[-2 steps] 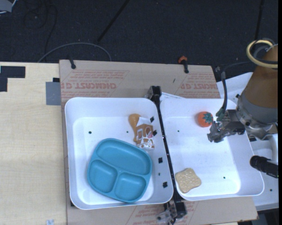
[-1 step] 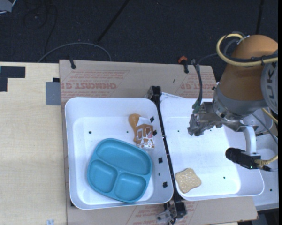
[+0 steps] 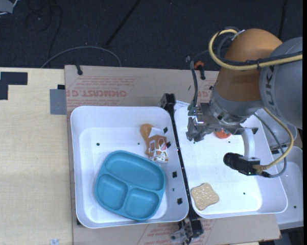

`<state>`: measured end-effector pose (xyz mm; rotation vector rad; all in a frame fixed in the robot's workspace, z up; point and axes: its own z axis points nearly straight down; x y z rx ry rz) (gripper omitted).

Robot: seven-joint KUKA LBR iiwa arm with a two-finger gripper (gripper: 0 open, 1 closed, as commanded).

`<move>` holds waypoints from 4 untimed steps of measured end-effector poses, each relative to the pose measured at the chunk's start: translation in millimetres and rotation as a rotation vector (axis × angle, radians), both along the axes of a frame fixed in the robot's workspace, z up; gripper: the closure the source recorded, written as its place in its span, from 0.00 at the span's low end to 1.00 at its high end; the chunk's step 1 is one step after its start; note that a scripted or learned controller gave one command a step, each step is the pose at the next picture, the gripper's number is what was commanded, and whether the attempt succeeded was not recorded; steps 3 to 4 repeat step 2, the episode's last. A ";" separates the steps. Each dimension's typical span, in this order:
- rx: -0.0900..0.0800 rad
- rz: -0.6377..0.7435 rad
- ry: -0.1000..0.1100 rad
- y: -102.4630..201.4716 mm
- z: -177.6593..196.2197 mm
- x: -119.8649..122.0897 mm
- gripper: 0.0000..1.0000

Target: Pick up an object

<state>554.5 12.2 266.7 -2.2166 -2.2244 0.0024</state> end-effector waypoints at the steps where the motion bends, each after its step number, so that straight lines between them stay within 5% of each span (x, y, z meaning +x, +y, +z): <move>1: 0.000 -0.001 0.003 42.7 -21.6 14.0 1.00; 2: 0.000 0.001 0.001 91.7 -40.3 30.7 1.00; 4: 0.000 0.001 0.001 91.7 -40.3 30.7 1.00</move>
